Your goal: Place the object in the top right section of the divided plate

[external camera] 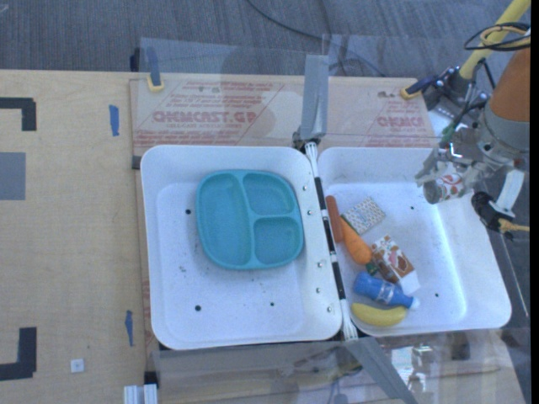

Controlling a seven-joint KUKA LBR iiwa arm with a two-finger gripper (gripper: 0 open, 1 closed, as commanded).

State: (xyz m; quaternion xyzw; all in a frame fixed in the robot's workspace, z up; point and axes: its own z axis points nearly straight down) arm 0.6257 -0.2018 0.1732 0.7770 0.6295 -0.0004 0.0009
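**Gripper poised at the right bin's edge, nothing yet taken up**

The gripper [442, 183] hangs over the far right rim of the right bin [472, 297], well apart from the cluster of things heaped against the divider side of that bin. Whether its jaws are spread or pressed together I cannot tell; the wrist hides them, and nothing shows pinched between them.

The task names no particular object, so any of the cluster may serve. All lie to the right of the divided plate [250, 218], across the wall between the bins. Nearest the plate is an orange carrot [349, 236]; just beside it a small speckled packet [365, 215]; further from the plate a printed snack packet [393, 257], a blue bottle [381, 290] lying on its side, and a yellow banana [379, 314] touching the bottle.

These look like light toy pieces. The carrot and banana are probably stiff, smooth plastic and likely to slip, so each is best gripped across its thickest middle. The bottle, being round, may roll; take it across the body. The packets lie flat and offer poor purchase.

The plate's top right section [268, 195] lies bare.
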